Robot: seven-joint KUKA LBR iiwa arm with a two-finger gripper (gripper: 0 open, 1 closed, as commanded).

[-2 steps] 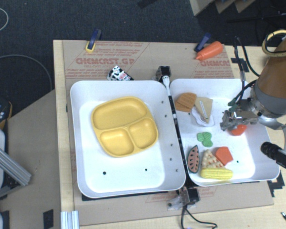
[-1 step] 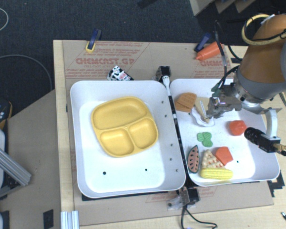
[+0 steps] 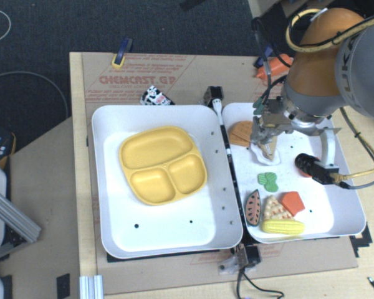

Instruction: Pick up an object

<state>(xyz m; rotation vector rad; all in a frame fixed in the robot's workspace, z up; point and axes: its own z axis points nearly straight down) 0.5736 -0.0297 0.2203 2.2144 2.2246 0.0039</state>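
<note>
My gripper [image 3: 265, 149] hangs low over the back of the right bin [image 3: 343, 220], its fingers pointing down at the bin floor. A flat brown toy [image 3: 239, 132] lies just left of it, partly hidden by the wrist. In front of the gripper sit a small green piece [image 3: 268, 181], a watermelon slice [image 3: 253, 207], an orange-red block [image 3: 292, 202], a pale speckled piece [image 3: 275, 208] and a yellow corn cob [image 3: 282, 227]. I see nothing held between the fingers.
The left bin [image 3: 112, 167] holds a yellow three-compartment plate [image 3: 163, 164]. A black cable connector [image 3: 315, 168] hangs off the arm over the right bin. Clamps and a small black-and-white item [image 3: 156, 96] sit on the bench behind the bins.
</note>
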